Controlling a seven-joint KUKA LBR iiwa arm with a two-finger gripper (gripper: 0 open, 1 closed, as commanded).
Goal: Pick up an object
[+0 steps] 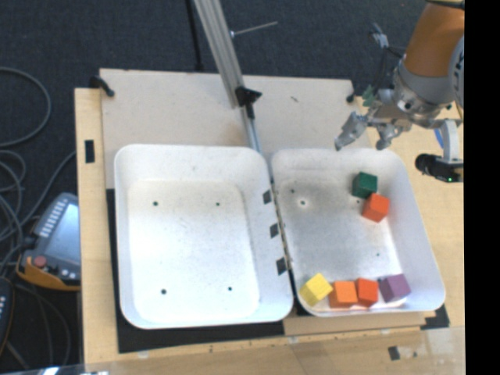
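Green block [364, 183], nearest pick, lies at six o'clock from the gripper [365, 136], which hangs with fingers spread and nothing between them above the right bin's [328, 233] far rim; red-orange block [376, 208] touching it; six blocks counted: one green, three orange-red, one yellow, one purple.

Wide open floor across the middle of the right bin [344, 233], nothing blocking a descent there. Up near its far edge, the green cube [364, 183] and an orange cube [376, 208] sit touching, crowding that right side. Along the near edge, four blocks line up tight: yellow cube [317, 288], two orange blocks [355, 292], purple cube [393, 287], pressed against the wall. The slanted metal rail [226, 61] stands over the far bench between the bins.
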